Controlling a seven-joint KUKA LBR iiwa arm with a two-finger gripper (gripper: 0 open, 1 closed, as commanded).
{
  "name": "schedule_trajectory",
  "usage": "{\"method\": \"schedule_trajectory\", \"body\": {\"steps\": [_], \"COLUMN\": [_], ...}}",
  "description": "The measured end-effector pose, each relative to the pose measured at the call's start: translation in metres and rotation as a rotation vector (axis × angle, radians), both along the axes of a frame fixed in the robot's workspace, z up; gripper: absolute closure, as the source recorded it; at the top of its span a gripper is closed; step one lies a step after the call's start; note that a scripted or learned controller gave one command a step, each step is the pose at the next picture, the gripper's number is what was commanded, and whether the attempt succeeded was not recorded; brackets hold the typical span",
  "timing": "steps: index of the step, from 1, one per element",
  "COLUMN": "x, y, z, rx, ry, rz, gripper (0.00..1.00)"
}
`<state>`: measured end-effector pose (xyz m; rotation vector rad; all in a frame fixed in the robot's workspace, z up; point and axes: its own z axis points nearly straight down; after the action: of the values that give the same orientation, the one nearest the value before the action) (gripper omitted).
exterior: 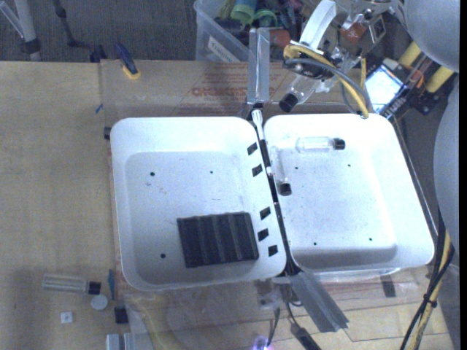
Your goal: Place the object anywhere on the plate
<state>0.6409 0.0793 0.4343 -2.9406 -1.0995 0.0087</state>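
Nearest the camera, a few small loose parts (69,283) lay on the tan tabletop (51,159) by the left bin's front corner. In the left bin (124,133), the dark ribbed plate (217,239) sat flat near the front wall, slightly askew, with nothing on it. The right bin (408,246) stood against it, the two divided by a strip with black tabs. Just right of that strip lay a small dark-capped piece (284,189). The object, a clear tube (319,144) with a black cap at its right end, lay on its side near the right bin's far wall, well apart from the plate.

Beyond that far wall my end effector (299,86) hung raised and tilted, pointing down and left, looped with yellow cable. Whether it was released or clenched could not be told, and nothing could be made out in its grasp. My grey arm (430,13) came in from the far right corner. Behind, a clear tub (233,13) of coloured items sat on the floor.
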Motion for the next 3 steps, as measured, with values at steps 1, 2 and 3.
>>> {"method": "schedule_trajectory", "body": {"steps": [1,2,3], "x": [0.001,-0.031,-0.025], "y": [0.048,0.015,0.063], "z": [-0.061,0.0,0.0], "rx": [-0.001,-0.002,-0.002], "ry": [-0.007,-0.003,-0.009], "rz": [-0.517,-0.185,-0.517], "gripper": [1.0,1.0,1.0]}}
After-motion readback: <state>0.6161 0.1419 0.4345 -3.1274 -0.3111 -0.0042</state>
